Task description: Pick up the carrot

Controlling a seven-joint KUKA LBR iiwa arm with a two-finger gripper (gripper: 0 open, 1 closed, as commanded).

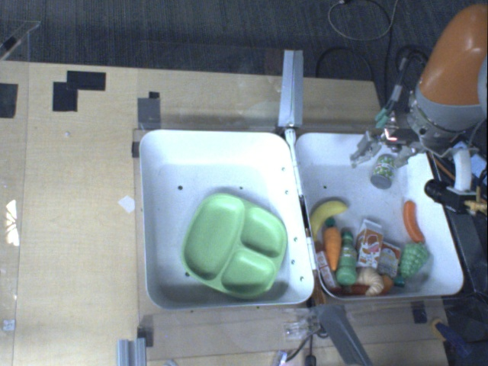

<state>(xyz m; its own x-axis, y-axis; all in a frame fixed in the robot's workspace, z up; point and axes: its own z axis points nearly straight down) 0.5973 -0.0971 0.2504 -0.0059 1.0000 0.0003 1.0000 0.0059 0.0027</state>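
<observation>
1. Left bin (156, 204) – sits mid-worktop and carries a green sectioned tray (235, 244), tilted toward its front right corner.
2. Right bin (335, 166) – the arm hangs over its far right corner, the tool (383, 149) above a small greenish can (383, 171); clenched or released, I cannot tell.
3. Carrot (332, 247) – lying in the front left of the right bin, untouched, between a banana (326, 213) and a green bottle (347, 259).
</observation>
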